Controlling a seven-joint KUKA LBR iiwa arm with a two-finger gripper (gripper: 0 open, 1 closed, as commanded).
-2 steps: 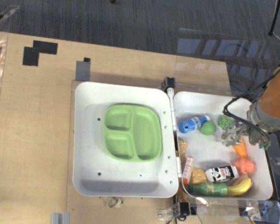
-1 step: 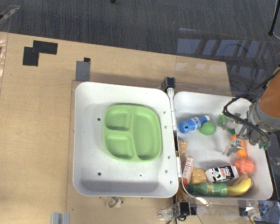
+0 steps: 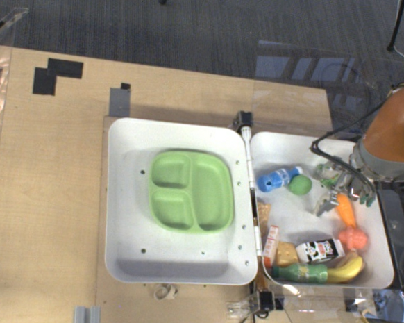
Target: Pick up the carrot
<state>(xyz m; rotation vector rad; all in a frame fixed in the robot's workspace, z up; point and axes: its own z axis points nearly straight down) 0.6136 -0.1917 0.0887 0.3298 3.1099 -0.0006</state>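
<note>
Banana (image 3: 346,270) lying at the right bin's (image 3: 388,273) front edge.
Gripper (image 3: 332,201) hovering, fingers apart, beside the carrot (image 3: 347,211); approach under way; closing on it comes next.

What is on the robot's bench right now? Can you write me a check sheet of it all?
Surface: wooden bench bearing two shallow white bins, left bin and right bin.
Job's things: orange carrot lying in the right bin, near its right wall.
Clutter: green three-part plastic tray in the left bin; in the right bin, blue bottle, green ball, pink round toy, yellow banana, small black-and-white carton.
Grippers: gripper low over the right bin beside the carrot; jaws too blurred to judge.
Cables: black cables by the wrist; wires at the bench's front edge.
Surroundings: grey carpet.
</note>
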